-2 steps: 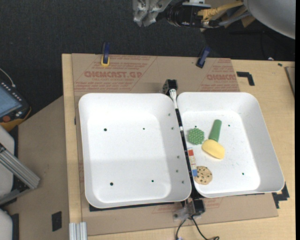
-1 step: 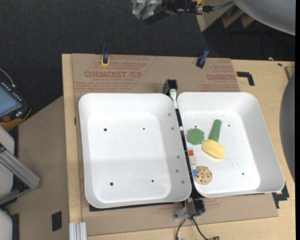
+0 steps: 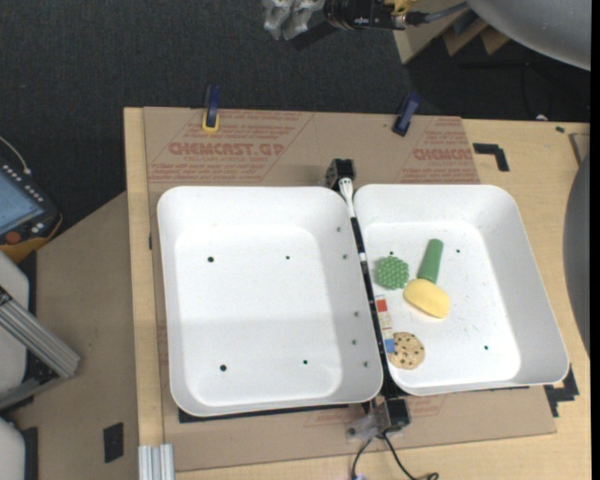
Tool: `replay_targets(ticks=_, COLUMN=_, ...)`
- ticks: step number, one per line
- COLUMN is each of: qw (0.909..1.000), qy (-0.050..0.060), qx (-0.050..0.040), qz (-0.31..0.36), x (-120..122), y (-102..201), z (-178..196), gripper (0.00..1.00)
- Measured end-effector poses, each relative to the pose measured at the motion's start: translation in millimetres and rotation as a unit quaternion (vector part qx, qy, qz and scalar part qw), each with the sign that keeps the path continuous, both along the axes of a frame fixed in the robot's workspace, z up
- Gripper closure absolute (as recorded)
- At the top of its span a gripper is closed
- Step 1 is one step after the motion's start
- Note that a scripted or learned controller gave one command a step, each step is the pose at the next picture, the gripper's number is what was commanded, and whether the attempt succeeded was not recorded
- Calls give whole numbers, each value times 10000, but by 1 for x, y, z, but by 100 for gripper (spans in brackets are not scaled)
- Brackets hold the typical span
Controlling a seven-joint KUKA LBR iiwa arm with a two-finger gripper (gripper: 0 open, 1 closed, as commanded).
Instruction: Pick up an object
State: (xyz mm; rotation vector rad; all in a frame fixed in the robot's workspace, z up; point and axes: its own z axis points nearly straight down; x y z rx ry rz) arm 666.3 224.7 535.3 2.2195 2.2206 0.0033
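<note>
The right bin (image 3: pixel 511 281) holds several small items near its left side. A green cylinder (image 3: pixel 431 260) lies tilted beside a round green knobbly piece (image 3: pixel 392 272). A yellow lump (image 3: pixel 427 299) rests just below the cylinder's lower end, touching it. A speckled cookie (image 3: pixel 407 350) lies near the front left corner. My gripper (image 3: pixel 286 19) is a blurred grey shape at the top edge of the view, high over the dark floor behind the bench and far from both bins. Nothing shows in it.
The left bin (image 3: pixel 187 309) sits against the right one on a brown cardboard sheet (image 3: pixel 281 141). Two blue clamps (image 3: pixel 212 111) (image 3: pixel 406 114) hold the sheet's far edge. A small red and blue strip (image 3: pixel 382 309) lies along the right bin's left wall.
</note>
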Motion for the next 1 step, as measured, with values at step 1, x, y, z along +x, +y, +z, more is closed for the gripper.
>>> replay_targets(ticks=1, qw=10000, qy=0, qx=0, qz=0, x=0, y=0, z=0, gripper=100)
